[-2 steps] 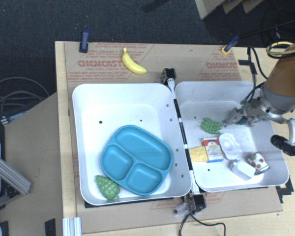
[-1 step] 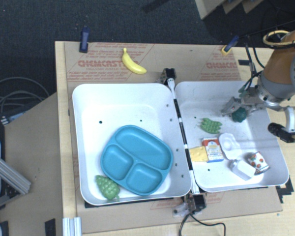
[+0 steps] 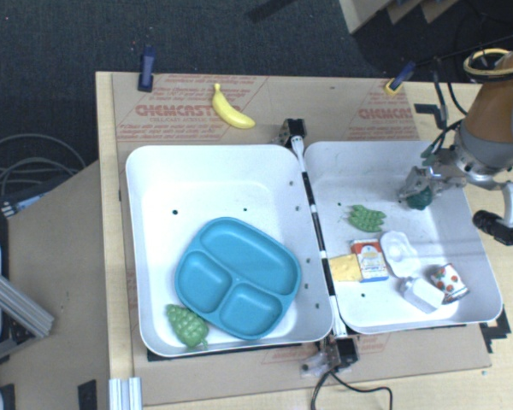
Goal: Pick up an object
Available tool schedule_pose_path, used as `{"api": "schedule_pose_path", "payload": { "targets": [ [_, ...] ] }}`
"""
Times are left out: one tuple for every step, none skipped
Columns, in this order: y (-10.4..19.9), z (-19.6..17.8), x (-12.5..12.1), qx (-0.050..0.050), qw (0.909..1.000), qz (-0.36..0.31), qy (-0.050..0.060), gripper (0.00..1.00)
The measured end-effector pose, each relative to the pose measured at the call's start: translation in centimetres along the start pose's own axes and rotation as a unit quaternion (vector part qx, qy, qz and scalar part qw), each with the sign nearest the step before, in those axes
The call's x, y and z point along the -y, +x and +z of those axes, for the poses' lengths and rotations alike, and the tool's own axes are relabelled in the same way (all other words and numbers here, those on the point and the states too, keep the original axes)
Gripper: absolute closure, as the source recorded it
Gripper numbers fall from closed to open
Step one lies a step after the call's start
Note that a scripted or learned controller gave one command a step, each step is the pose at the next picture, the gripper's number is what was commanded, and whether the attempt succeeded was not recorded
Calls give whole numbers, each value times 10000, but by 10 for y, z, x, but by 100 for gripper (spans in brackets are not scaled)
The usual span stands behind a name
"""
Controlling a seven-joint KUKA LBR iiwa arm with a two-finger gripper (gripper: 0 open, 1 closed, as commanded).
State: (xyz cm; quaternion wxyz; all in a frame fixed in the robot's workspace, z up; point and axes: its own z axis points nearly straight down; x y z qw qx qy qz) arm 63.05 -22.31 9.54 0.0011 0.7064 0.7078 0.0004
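Note:
My gripper (image 3: 420, 191) hangs over the back right part of the right bin (image 3: 368, 165), with the arm's orange band above it at the frame's right edge. A small dark green object (image 3: 421, 199) sits between the fingertips, and the gripper is shut on it. Loose in the same bin lie a green leafy piece (image 3: 367, 219), a red and white box (image 3: 374, 260), a yellow slab (image 3: 344, 268), a white cup (image 3: 397, 248) and a white and red item (image 3: 436, 285).
The left bin (image 3: 205, 173) holds a blue divided plate (image 3: 237, 276) and a bumpy green item (image 3: 186, 325) at its front corner. A yellow banana (image 3: 231, 109) lies on the cardboard behind the bins. Blue clips (image 3: 146, 68) hold the cardboard's back edge.

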Motion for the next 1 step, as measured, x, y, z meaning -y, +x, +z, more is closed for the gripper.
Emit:
{"api": "schedule_pose_path", "payload": {
  "targets": [
    [77,11,-37,-8,10000,2,-4,100]
  ]
}}
